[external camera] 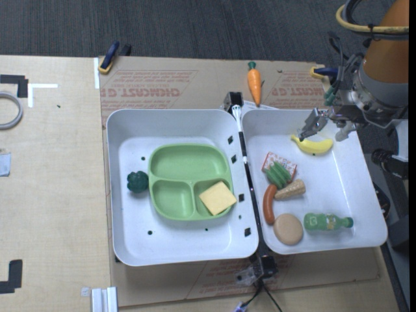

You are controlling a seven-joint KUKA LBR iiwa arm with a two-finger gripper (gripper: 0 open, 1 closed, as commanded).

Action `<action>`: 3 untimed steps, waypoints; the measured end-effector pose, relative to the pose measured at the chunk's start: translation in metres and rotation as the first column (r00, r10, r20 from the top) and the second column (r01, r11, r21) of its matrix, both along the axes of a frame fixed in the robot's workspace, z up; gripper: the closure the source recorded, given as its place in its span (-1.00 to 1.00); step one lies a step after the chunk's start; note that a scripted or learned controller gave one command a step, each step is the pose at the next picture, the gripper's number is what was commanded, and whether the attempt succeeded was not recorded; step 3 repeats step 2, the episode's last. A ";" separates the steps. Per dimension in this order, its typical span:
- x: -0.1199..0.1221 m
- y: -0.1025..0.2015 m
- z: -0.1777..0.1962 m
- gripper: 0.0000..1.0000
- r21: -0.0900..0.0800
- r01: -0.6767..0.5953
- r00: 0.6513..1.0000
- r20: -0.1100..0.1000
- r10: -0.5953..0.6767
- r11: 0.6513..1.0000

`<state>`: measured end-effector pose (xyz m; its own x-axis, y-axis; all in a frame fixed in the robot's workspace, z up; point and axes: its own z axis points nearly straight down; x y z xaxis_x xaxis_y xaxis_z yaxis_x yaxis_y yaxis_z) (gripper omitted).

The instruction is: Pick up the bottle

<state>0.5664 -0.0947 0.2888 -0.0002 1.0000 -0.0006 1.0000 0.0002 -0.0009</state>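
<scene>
The bottle [328, 222] is small and green with a pale label. It lies on its side near the front right corner of the right bin [354, 174], cap pointing right. My gripper [327, 129] hangs over the back of that same bin, well behind the bottle. Its fingers are spread apart with nothing between them, just above a yellow banana [313, 145].
The right bin also holds a red sausage [269, 204], a round bun [288, 229], a cone-shaped corn piece [290, 189] and a green vegetable on a red packet [279, 171]. The left bin [123, 213] holds a green divided tray [188, 181] with a yellow cheese wedge [217, 197], and broccoli [137, 181]. A carrot [253, 82] lies behind the bins.
</scene>
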 end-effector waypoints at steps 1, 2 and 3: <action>0.000 -0.001 0.009 1.00 -0.001 0.000 1.000 0.000 0.000 1.000; -0.054 -0.078 0.020 1.00 -0.001 0.335 0.942 -0.001 -0.335 0.942; -0.054 -0.078 0.020 1.00 -0.001 0.335 0.942 -0.001 -0.335 0.942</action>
